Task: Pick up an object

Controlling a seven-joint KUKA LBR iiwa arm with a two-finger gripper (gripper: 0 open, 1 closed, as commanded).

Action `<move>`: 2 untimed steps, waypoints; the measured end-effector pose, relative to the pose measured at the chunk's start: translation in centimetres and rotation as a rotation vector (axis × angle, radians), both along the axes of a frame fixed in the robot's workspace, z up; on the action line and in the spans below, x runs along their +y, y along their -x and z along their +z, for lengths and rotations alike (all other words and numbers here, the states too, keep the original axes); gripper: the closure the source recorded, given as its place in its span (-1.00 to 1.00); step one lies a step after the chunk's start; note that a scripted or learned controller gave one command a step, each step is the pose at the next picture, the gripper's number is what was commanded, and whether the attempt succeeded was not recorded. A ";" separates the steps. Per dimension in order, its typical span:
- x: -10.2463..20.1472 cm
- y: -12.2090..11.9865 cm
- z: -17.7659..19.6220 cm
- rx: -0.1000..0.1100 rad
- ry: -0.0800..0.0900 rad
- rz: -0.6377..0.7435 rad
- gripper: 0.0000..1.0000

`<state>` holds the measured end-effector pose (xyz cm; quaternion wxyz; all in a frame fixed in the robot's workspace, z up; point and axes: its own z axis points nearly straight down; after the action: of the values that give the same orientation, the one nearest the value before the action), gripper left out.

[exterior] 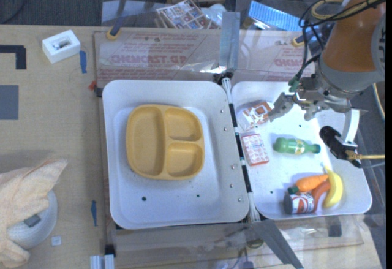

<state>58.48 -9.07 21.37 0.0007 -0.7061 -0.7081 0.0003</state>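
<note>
While the gripper (312, 105) hangs over the far part of the right bin (361, 200), nothing sits between its fingers; they look spread apart, one reaching left toward the crumpled red-and-white packet (257, 112) and the other pointing down to the right.

The likeliest pick from here is the green bottle (295, 146), which lies on the bin floor just nearer to us than the gripper and a touch to its left. Its long axis runs left to right, cap end to the right, so I'd judge the fingers would want to close across it from far and near.

The flat red card (253, 148) lies left of the bottle by the bin wall. The carrot (311, 183), banana (333, 188) and small can (299, 203) cluster in the near right corner, farther from the gripper. The yellow divided plate (164, 141) sits in the left bin (122, 200), well apart.
</note>
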 end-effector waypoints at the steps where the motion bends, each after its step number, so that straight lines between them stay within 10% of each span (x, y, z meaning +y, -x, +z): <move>1: -4.1 2.9 -12.0 -0.004 0.001 0.043 -1.00; 2: -4.3 2.9 -11.0 -0.006 0.003 0.039 1.00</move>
<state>55.54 -13.39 10.36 -0.0025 -0.6923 -0.7216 -0.0009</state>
